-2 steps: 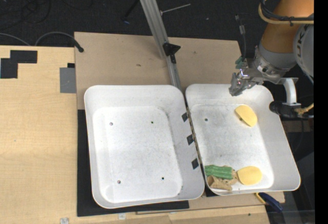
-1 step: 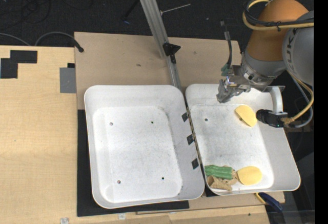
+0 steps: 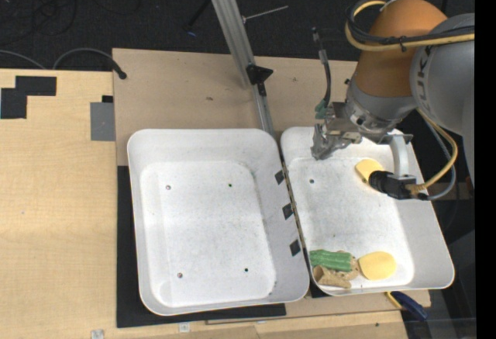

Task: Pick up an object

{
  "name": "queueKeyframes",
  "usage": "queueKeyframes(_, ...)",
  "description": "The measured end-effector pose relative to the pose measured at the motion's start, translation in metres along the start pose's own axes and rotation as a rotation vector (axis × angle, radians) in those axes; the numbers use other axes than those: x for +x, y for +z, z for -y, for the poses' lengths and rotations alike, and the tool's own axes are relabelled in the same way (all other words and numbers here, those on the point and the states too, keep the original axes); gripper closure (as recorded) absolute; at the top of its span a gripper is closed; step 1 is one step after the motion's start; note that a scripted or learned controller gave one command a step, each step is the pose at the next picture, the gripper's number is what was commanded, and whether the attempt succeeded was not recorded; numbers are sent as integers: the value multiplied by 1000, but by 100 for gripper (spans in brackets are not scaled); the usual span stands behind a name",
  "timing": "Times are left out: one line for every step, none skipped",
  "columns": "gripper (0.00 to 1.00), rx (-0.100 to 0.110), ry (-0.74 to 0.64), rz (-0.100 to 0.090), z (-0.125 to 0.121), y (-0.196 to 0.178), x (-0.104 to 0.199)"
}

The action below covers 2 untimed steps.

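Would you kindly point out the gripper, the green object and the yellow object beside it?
gripper (image 3: pixel 322 150), camera view, between its fingertips.
green object (image 3: pixel 332 259), camera view, middle of its body.
yellow object (image 3: pixel 377 265), camera view, centre of its top.

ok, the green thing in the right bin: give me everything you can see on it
The green object is small, elongated and bumpy, a matte dark green, perhaps a toy vegetable. It lies flat along the near edge of the right bin, long axis roughly left to right. Its near side touches a tan lumpy object, and a round yellow object sits just to its right. The gripper is at the bin's far end, well away.
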<state>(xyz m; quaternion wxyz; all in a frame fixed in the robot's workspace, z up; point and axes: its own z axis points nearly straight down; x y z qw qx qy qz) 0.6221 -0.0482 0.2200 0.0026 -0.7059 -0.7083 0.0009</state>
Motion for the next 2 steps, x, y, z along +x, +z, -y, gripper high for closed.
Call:
queueKeyframes(100,2,0,0,16,8,54)
queueKeyframes(100,-3,-2,0,19,-2,111)
